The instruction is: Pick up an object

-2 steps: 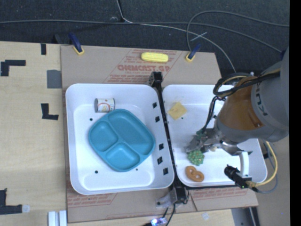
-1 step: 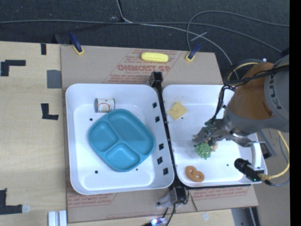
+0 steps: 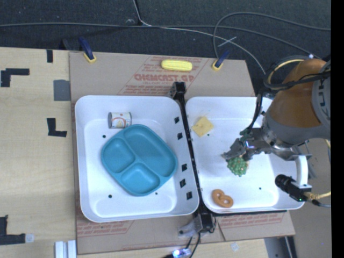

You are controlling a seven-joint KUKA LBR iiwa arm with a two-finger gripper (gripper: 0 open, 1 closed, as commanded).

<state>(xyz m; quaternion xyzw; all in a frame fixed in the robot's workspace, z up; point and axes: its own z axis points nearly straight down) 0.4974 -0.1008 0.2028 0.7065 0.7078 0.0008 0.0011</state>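
Note:
In the right bin point(image 3: 269, 109), a small green broccoli piece point(image 3: 238, 168) lies near the middle. My gripper point(image 3: 235, 155) hangs right over its upper edge, reaching in from the right below the grey and orange arm point(image 3: 295, 104). From this angle the gripper seems to touch the broccoli or sit just above it. A pale yellow cheese-like wedge point(image 3: 203, 127) lies at the bin's upper left. A brown pretzel-shaped piece point(image 3: 222, 199) sits near the front edge.
The left bin point(image 3: 86, 144) holds a blue divided plate point(image 3: 138, 159) and a small can point(image 3: 119, 120) lying on its side. A yellow object point(image 3: 177, 65) rests on the cardboard behind the bins. A black divider point(image 3: 185, 138) runs between the bins.

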